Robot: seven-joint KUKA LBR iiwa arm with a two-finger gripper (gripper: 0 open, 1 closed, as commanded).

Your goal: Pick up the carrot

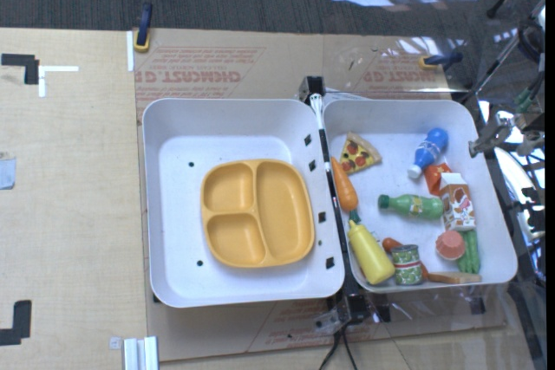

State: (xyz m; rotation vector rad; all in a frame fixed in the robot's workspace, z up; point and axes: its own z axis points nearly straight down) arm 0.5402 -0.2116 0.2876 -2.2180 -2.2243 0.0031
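The carrot (344, 185) is orange and tapered. It lies in the right bin (395, 115) against that bin's left wall, pointing up and down the view. A pizza slice (358, 153) sits just above and to its right. The top of a yellow mustard bottle (369, 254) lies directly below its lower end.
Also in the right bin are a green bottle (410, 204), a blue bottle (429, 149), a juice carton (457, 205), a small can (406, 264) and a pink cup (449, 245). The left bin (173, 152) holds a yellow divided plate (257, 212).
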